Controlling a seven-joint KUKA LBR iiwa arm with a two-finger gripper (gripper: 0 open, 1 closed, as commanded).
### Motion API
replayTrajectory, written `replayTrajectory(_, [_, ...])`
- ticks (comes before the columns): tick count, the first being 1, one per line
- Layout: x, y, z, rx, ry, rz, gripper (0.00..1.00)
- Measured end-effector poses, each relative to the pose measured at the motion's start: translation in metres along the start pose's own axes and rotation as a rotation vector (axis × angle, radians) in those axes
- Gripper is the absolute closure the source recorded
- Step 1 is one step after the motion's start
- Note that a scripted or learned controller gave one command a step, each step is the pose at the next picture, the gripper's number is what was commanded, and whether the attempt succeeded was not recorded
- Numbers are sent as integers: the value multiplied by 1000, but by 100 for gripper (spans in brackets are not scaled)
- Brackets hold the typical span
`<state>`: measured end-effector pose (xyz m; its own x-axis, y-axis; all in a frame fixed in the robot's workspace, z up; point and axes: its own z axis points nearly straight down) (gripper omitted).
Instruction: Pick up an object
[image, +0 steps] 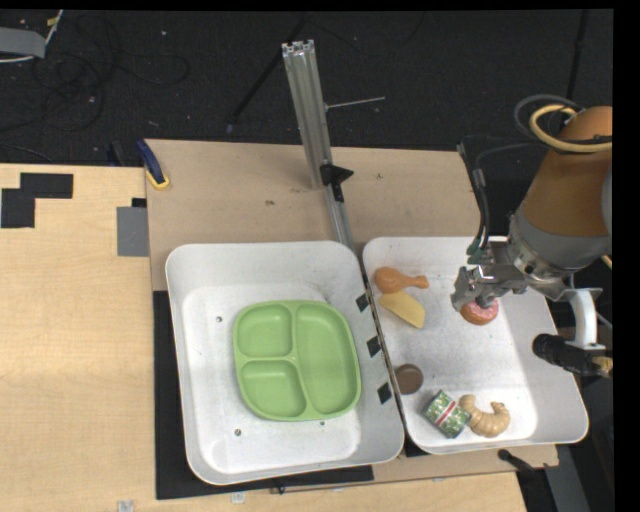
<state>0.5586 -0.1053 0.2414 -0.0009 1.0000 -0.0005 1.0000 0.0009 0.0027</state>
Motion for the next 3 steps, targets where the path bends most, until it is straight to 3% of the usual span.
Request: replayTrajectory(3, [175,36,2,5,3,-5,100])
